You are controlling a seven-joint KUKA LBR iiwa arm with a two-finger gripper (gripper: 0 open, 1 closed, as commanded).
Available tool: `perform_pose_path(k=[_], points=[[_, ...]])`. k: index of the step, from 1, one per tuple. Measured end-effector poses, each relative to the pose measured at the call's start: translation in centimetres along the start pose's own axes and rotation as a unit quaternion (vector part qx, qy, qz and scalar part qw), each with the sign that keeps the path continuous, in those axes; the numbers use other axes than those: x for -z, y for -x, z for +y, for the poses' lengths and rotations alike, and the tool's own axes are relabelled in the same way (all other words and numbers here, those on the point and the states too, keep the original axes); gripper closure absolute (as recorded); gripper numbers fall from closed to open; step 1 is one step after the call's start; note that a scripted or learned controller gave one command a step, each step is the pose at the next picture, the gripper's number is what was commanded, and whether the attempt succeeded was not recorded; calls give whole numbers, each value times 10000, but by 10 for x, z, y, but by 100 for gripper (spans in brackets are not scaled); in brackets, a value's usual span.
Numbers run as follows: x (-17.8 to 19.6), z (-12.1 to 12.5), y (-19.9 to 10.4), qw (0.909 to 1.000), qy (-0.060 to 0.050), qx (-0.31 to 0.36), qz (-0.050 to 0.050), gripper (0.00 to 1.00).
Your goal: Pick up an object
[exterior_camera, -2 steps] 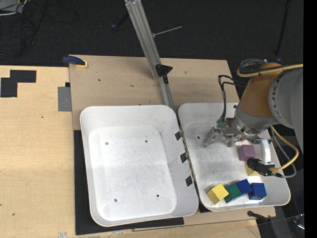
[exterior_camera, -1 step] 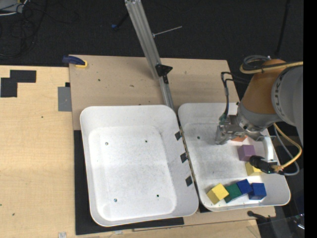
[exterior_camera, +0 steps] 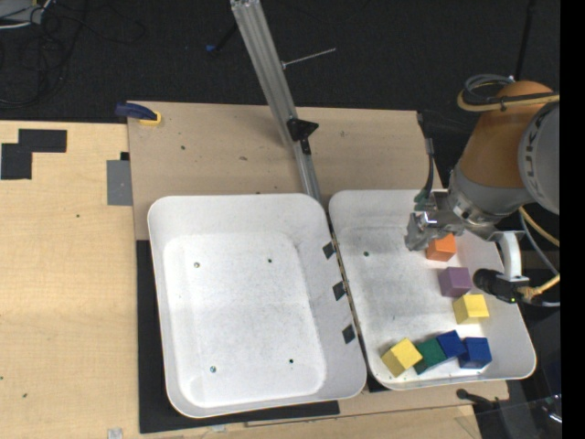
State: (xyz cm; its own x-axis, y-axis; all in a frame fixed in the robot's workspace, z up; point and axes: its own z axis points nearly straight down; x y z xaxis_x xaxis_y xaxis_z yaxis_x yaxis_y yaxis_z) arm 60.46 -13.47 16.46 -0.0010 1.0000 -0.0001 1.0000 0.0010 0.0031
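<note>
- Where the bench (exterior_camera: 228,144) begins at the far left, bare wood panels show a few dark patches; a small blue-and-yellow item (exterior_camera: 137,112) lies at the bench's back left corner
- left bin (exterior_camera: 183,210) sits white and shallow, nothing lying in it; a few dark specks dot its floor
- metal rail (exterior_camera: 272,80) slants down from the back toward the seam between the two bins; black clips (exterior_camera: 338,291) run along that seam
- right bin (exterior_camera: 366,210) holds all the blocks, gathered on its right half
- near its front edge: yellow block (exterior_camera: 400,357), green block (exterior_camera: 428,352) just beside it, then two blue blocks (exterior_camera: 464,347) touching each other
- further back along the right side: a second yellow block (exterior_camera: 473,306), purple block (exterior_camera: 454,281) just behind it, orange block (exterior_camera: 441,246) behind that
- gripper (exterior_camera: 428,230) hangs low over the right bin's back right part, just beside the orange block on its left; whether the fingers are spread or closed I cannot tell from this slant; nothing seen between them
- arm (exterior_camera: 503,154) comes in from the right, orange band above the grey wrist
</note>
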Motion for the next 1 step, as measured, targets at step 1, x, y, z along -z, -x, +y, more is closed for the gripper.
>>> perform_pose_path(k=[1], points=[[51, 11, 2, 10000, 4, -2, -4, 100]])
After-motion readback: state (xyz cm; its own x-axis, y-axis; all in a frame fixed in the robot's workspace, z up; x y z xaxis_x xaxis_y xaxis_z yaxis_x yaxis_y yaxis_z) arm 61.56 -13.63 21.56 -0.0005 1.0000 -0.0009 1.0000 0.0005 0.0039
